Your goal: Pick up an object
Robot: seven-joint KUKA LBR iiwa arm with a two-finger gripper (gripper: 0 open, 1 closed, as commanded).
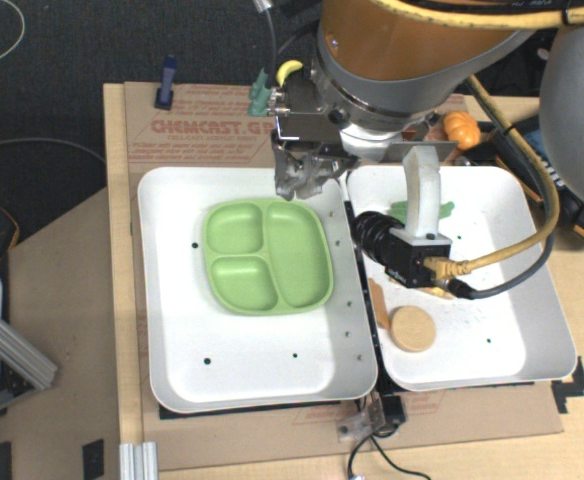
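Note:
A light green divided plate (267,256) lies flat in the left bin (172,298), towards its far right side. In the right bin (532,318) a tan round disc (413,329) rests near the front left, with a thin brown stick (379,306) beside it. A green item (404,211) lies at the back of that bin, mostly hidden by a white and black fitting (417,233) on the arm. My gripper (300,180) hangs over the far rim of the left bin, just past the plate's far edge. Nothing shows in its grasp.
The arm's broad orange and grey wrist (412,38) covers the area behind both bins. A yellow cable (502,253) loops over the right bin. An orange object (459,128) sits behind the right bin, and a blue item (166,83) lies on the cardboard at the back left.

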